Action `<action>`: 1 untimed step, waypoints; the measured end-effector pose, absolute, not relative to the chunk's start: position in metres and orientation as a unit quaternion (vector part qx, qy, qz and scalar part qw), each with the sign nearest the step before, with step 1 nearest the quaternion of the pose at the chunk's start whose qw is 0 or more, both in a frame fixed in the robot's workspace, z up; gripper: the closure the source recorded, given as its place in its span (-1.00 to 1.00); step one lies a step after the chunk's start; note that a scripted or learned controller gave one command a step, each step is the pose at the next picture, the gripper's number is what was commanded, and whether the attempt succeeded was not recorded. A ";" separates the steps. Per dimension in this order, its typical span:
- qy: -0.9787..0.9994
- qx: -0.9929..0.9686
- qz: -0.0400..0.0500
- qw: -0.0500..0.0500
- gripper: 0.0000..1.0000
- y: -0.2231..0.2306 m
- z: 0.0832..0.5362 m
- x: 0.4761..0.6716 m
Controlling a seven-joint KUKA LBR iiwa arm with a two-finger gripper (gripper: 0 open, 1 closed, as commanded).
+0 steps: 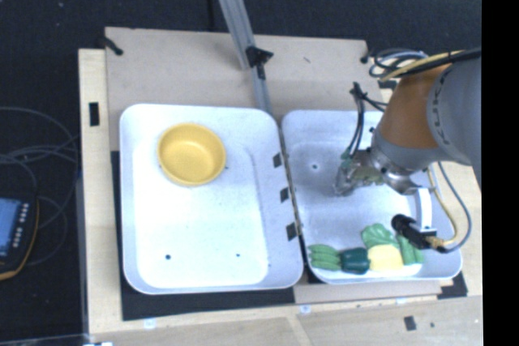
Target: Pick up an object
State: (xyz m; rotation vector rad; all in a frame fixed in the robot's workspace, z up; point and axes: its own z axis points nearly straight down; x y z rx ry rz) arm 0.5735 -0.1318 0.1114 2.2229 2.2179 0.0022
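i see the gripper (350, 178) low over the middle of the right bin (320, 143); whether it is spread or pressed together i cannot tell. green (324, 256), dark teal (354, 259) and yellow (385, 257) objects lie along that bin's near edge. a yellow bowl (192, 154) sits in the left bin (203, 255).

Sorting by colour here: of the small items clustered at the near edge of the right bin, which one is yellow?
The yellow block, between the dark teal piece on its left and green items above and right. The others are green or teal.
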 end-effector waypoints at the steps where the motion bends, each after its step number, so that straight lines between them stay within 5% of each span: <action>1: 0.707 0.707 0.001 0.002 1.00 -0.130 0.159 0.583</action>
